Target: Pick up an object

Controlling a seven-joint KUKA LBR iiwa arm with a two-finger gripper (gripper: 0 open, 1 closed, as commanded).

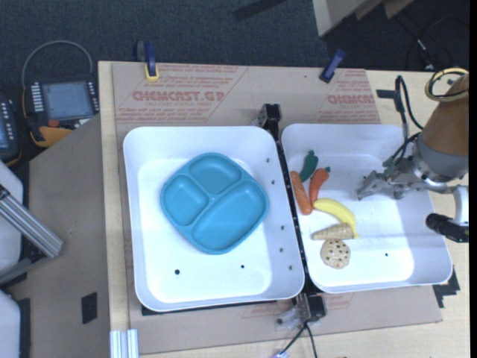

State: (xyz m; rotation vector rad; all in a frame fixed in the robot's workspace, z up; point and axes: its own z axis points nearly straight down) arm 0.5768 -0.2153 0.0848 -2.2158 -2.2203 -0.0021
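The gripper (373,186) is seen low over the right bin (387,271), its two fingers spread apart and nothing caught between them. No object has been lifted yet; the approach is judged to be the step in hand. The nearest candidates lie just to its left: two carrots (300,191), one with its green top toward the bin's back wall, a banana (336,212) below them, a pale cone-shaped piece (332,233) touching the banana's lower side, and a speckled cookie (335,254) just beneath that.

A clean pick would be favoured by one target being chosen, the fingers being lined up across its narrow width, and the descent being made straight down so the neighbours are not nudged. The cookie looks the least crowded.

In the left bin (145,271) a blue divided plate (215,212) is held, with three compartments.
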